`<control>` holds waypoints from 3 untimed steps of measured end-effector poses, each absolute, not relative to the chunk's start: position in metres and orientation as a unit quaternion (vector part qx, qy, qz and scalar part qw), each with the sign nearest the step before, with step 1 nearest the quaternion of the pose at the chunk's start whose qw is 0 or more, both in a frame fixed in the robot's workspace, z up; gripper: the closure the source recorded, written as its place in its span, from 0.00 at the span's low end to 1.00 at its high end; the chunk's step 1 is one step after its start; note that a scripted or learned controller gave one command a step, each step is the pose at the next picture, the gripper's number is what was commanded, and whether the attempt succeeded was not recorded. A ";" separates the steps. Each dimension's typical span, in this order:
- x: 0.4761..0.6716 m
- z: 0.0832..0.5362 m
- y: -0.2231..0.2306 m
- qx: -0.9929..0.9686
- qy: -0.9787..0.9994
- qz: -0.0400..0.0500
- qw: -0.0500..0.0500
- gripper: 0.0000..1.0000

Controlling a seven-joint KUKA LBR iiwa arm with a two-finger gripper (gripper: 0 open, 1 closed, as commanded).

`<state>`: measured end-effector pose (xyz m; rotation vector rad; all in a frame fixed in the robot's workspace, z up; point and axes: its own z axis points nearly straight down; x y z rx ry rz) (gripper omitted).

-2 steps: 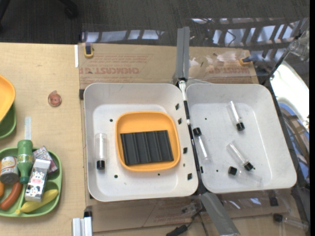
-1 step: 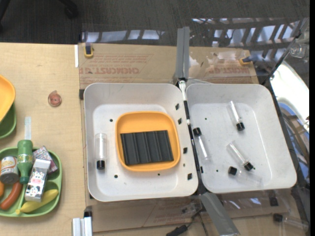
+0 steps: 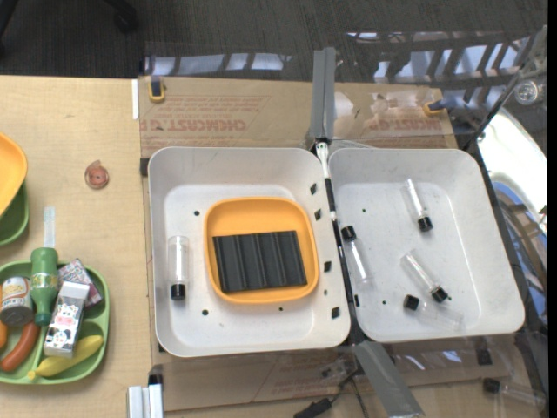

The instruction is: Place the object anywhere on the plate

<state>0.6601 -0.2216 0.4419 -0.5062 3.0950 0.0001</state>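
An orange square plate [image 3: 259, 212] lies in the middle of the left white bin [image 3: 165, 181]. A black ridged slab [image 3: 261, 261] rests flat on the plate, inside its rim. A clear tube with a black cap [image 3: 177, 266] lies on the bin floor just left of the plate. In the right bin [image 3: 487, 233] lie several more clear, black-capped tubes: one at the upper middle [image 3: 417, 205], one lower down [image 3: 424, 277] and one along the left wall [image 3: 353, 252]. A loose black cap [image 3: 410, 302] sits near the front.
On the wooden bench to the left stand a green tray of toy food [image 3: 83, 355], an orange bowl [image 3: 9, 177] and a small pink disc [image 3: 97, 175]. Cardboard [image 3: 226, 116] lies behind the bins. A metal divider [image 3: 324, 94] runs between them.
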 end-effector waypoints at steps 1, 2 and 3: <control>0.660 0.443 -0.222 -0.286 0.958 0.000 0.003 1.00; 0.660 0.443 -0.222 -0.453 0.891 -0.001 0.003 1.00; 0.660 0.442 -0.221 -0.618 0.786 0.000 0.003 1.00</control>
